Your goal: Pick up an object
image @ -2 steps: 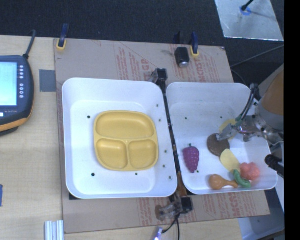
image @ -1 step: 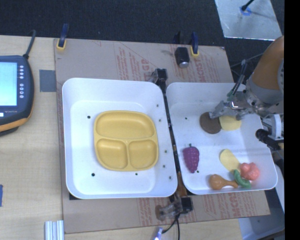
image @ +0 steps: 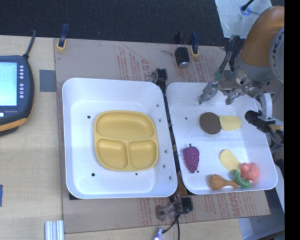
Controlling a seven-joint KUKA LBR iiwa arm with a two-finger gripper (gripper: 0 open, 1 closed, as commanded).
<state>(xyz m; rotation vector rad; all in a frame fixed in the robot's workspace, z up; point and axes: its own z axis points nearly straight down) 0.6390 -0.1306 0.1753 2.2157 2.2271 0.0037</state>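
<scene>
In the right bin, your fingers hang spread open and empty over its far edge, with the brown disc nearest, just toward the camera beside the yellow piece, neither touched.

The right bin has toy foods lying in it. A round brown cookie lies flat near the middle. Just beside it, touching its right edge, is a pale yellow piece. A bunch of purple grapes with a small green stem on top lies near the bin's left wall, apart from the others. Lower down sits a yellow oval piece. Near the front right corner, a pink and red round toy, a green piece and a brown chicken leg lie close together in a little heap.
</scene>
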